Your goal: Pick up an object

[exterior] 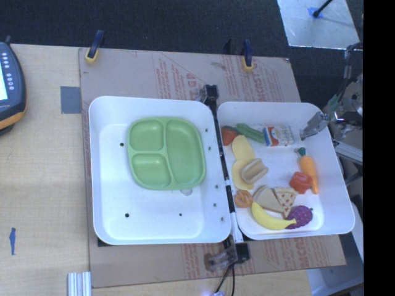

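With the hand poised at the right bin's upper right edge (whether spread or pinched I cannot tell), it should descend squarely over the nearby carton, avoiding the carrot.

Single fixed camera, mounted above the bench and looking down at a slant. Its gaze runs from the near bench edge at the frame's bottom toward the dark floor at the top. Distance: moderate, far enough to take in both shallow white plastic bins whole. Left white bin sits at frame centre-left; right white bin at centre-right, its far side close to the frame's right. Brown cardboard sheet beneath the bins shows nearly complete. Pale wooden bench top fills the left. Grey arm end enters at the right edge.
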Motion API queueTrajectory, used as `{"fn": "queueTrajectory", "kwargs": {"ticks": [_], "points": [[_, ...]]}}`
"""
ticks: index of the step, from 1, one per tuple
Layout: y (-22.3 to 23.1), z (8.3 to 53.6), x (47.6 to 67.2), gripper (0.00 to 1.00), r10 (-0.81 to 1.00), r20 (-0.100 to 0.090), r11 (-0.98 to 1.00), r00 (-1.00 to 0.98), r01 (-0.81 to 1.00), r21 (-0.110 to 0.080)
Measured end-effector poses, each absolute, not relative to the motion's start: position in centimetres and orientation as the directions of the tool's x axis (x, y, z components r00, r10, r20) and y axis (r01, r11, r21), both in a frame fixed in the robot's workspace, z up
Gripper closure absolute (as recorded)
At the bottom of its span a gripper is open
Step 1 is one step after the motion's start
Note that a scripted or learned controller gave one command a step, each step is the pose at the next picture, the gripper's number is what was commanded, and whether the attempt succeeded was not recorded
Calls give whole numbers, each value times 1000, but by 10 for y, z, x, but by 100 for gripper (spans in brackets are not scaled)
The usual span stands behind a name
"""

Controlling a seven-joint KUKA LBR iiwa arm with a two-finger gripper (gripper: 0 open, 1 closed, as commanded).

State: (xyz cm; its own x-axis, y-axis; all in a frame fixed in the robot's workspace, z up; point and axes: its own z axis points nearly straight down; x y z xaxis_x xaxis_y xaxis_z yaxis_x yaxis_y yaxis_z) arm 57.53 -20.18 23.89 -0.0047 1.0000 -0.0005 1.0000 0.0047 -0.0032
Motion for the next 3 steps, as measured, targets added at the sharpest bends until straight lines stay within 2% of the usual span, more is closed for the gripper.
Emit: {"fn": "queueTrajectory", "kwargs": {"ticks": [1, 2, 3], "points": [[-211, 104, 548, 0, 1000, 3, 4, -4, 1000, -13], [-118, 91, 573, 0, 1000, 3, 14, -14, 1000, -5], [-190, 169, 526, 0, 1000, -5, -4, 4, 1000, 2]]}}
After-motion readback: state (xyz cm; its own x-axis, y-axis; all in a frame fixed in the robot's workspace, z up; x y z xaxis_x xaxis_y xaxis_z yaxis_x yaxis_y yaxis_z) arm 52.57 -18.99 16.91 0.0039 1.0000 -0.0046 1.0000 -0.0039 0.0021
